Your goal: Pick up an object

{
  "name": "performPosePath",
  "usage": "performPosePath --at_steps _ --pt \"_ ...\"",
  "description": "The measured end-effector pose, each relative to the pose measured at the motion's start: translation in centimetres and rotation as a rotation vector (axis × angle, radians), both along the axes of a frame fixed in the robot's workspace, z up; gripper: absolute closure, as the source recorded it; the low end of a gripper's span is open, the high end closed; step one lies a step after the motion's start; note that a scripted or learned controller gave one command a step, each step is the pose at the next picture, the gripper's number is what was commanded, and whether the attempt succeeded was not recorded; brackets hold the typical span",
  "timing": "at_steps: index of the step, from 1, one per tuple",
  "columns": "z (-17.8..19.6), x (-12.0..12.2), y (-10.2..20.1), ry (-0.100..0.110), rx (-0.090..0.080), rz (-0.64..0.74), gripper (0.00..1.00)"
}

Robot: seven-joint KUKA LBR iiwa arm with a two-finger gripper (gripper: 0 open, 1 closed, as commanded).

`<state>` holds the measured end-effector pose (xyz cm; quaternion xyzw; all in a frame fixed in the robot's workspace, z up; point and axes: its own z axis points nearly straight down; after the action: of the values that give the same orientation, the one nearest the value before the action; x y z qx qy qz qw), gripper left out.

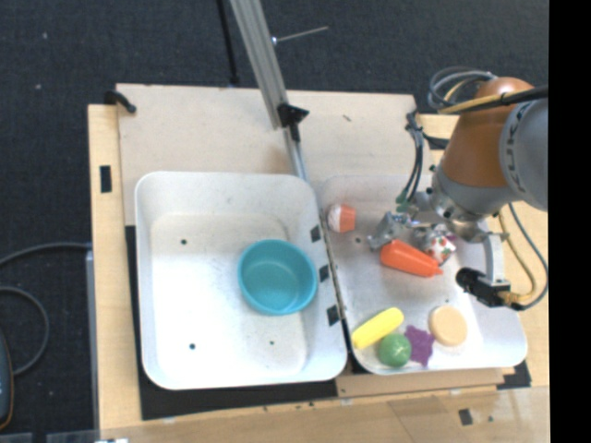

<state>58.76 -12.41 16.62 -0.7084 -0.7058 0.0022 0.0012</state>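
Bowl [277, 277] in left bin [166, 201], carrot [409, 258] in right bin [503, 344], claw [399, 229] state unclear

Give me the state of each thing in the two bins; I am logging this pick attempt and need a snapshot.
Blue bowl: upright, alone in the left bin.
Orange carrot: lying flat in the right bin, just under the claw.
Yellow piece: lying flat, touching the green ball.
Purple piece: flat, beside the green ball.
Tan disc: lying flat.
Small orange-and-white piece: resting near the divider.
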Motion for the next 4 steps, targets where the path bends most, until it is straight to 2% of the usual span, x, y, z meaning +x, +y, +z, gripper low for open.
performPosePath --at_steps 1,2,3,4 --pt "-3.8 0.5 -0.5 -0.029 -0.008 0.005 0.0" --pt "-2.8 0.6 -0.6 -0.033 -0.006 -0.001 1.0" --pt "3.2 0.2 -0.1 -0.012 0.001 0.007 1.0" --pt "3.6 0.2 -0.1 -0.008 0.002 0.007 1.0"
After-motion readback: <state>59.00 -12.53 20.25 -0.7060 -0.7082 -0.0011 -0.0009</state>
